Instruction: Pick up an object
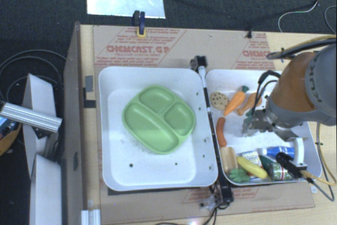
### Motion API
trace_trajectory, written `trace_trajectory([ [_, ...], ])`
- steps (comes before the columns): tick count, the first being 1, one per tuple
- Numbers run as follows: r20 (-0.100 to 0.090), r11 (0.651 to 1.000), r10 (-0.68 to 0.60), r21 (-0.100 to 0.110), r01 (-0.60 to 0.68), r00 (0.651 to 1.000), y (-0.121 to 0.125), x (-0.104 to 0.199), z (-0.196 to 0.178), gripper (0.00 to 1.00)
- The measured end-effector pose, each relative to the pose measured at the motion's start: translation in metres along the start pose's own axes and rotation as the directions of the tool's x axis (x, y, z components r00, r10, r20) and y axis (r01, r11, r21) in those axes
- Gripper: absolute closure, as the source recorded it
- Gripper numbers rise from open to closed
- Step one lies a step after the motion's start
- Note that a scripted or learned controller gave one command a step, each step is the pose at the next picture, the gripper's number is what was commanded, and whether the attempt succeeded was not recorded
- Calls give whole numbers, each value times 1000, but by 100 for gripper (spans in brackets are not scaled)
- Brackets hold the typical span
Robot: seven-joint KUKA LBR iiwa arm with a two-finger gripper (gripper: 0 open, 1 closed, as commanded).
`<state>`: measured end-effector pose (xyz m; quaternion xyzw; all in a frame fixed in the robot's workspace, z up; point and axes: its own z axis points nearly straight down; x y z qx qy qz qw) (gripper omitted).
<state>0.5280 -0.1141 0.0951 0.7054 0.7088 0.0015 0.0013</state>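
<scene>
While the end effector (253,126) grip cannot be told, two carrots (234,103) lie near.

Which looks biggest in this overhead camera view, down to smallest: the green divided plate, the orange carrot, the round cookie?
1. Green divided plate, by far the largest.
2. Carrot.
3. Cookie, a bit smaller than the carrot, though the two are fairly close.

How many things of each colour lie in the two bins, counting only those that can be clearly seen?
Green: 2, the divided plate and a green toy
Orange: 2, both carrots
Yellow: 1, the banana
Red: 1, the sausage
Tan: 1, the cookie
Total: 7
</scene>
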Motion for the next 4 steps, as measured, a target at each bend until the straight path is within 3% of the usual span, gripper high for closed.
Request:
trace_trajectory([
  [4,0,1000,1,2,-1,1000,8,-5,-45,100],
])
